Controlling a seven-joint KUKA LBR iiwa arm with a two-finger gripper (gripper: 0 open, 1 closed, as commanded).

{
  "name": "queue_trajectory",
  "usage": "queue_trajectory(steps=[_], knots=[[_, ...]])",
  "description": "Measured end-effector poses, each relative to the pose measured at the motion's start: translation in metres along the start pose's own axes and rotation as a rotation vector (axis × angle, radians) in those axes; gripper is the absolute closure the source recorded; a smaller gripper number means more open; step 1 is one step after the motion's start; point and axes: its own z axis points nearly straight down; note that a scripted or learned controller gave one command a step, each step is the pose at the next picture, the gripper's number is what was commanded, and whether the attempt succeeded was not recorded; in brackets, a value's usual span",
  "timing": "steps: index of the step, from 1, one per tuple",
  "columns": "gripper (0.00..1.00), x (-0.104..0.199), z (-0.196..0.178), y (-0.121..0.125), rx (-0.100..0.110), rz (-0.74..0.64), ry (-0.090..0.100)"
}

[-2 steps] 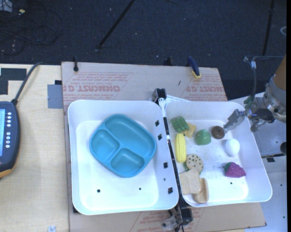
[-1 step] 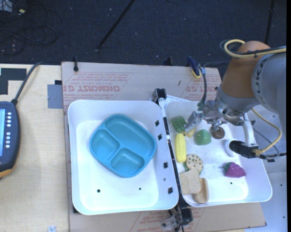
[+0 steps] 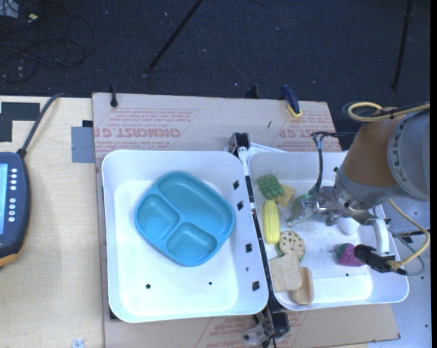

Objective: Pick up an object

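Note:
My gripper (image 3: 307, 209) hangs low in the right bin (image 3: 392, 290), near its middle, at the end of the grey arm with the orange band (image 3: 367, 158). Just left of it lie a yellow corn cob (image 3: 271, 221) and a green leafy toy (image 3: 270, 187). Nearer the front are a chocolate-chip cookie (image 3: 292, 244), a slice of bread (image 3: 285, 272) and a tan piece (image 3: 304, 290). A purple toy (image 3: 346, 254) lies to the right of the gripper, with a small white object (image 3: 347, 226) above it. I see nothing held in the gripper.
The left bin (image 3: 124, 281) holds a blue divided plate (image 3: 183, 217). Both bins rest on a cardboard sheet (image 3: 175, 125). A teach pendant (image 3: 1, 201) lies at the far left of the bench. Cables (image 3: 403, 256) trail by the right bin's edge.

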Motion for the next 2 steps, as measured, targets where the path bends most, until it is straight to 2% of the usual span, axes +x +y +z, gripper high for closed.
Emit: queue_trajectory(steps=[1,2], knots=[[0.0,0.032,-0.004,-0.073,-0.003,-0.001,0.0],[0.0,0.05,-0.004,-0.021,-0.006,-0.005,-0.008]])
